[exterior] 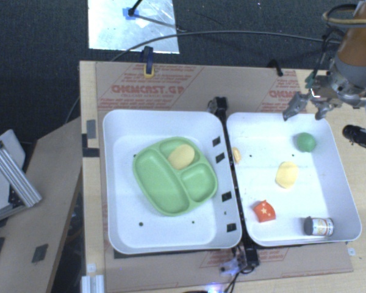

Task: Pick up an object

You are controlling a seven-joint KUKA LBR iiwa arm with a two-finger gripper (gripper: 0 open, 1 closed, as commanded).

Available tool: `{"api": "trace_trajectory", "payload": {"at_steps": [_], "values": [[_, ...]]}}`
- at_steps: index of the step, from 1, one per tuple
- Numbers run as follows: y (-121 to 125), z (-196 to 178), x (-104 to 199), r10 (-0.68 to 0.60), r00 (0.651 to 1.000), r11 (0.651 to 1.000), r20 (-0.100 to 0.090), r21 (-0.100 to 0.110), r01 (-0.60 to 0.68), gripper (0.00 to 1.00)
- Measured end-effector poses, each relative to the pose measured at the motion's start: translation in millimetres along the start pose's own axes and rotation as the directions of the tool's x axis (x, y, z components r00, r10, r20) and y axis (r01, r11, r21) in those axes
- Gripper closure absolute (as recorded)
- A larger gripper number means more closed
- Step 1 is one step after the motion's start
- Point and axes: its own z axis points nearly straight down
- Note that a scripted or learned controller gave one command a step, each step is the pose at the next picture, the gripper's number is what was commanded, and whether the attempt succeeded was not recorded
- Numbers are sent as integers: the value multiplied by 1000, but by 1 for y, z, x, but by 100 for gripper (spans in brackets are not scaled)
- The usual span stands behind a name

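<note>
Gripper (309,107) is hovering over the right bin's (341,182) far edge, fingers spread and gripping nothing, near the green ball (305,142).

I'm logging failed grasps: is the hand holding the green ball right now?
No. The hand hangs open above the right bin's far edge, while the green ball lies apart on the bin floor.

Quick count: two white bins, left one (119,182) and right one (341,182). One green divided plate (165,188) with one yellow piece (182,156) on it. Right bin has one green ball (305,142), one yellow lump (287,174), one red thing (264,211), one small can (318,226).
</note>
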Motion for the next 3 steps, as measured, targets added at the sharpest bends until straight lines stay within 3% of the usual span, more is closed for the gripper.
{"api": "trace_trajectory", "payload": {"at_steps": [1, 3], "values": [[2, -8, 0, -2, 1000, 1000, 2, -12, 2, 0], [9, 75, -2, -3, 1000, 1000, 2, -10, 3, 0]]}}
